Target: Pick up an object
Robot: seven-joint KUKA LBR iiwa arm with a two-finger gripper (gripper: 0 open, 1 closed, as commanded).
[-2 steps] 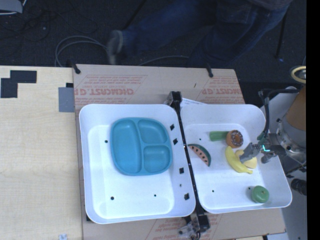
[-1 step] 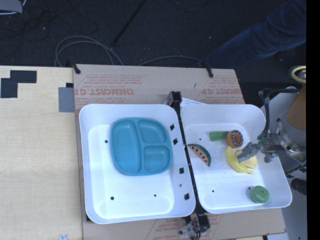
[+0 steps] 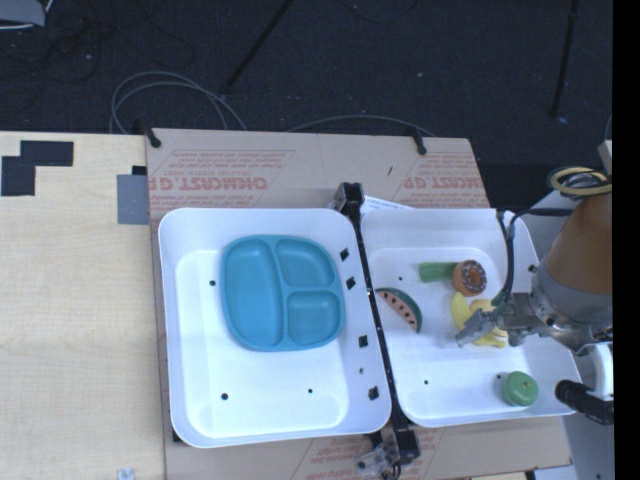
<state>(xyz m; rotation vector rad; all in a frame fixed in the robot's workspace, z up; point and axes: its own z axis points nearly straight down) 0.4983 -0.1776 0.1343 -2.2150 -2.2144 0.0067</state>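
Over right bin [image 3: 440,408], jaws at banana [image 3: 463,313]

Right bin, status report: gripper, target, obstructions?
Gripper low in right bin, over yellow toy; grasp unconfirmed. Watermelon slice, donut, green piece, green round toy close by.

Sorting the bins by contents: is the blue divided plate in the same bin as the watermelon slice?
No, the blue plate lies in the left bin, the watermelon slice in the right bin.
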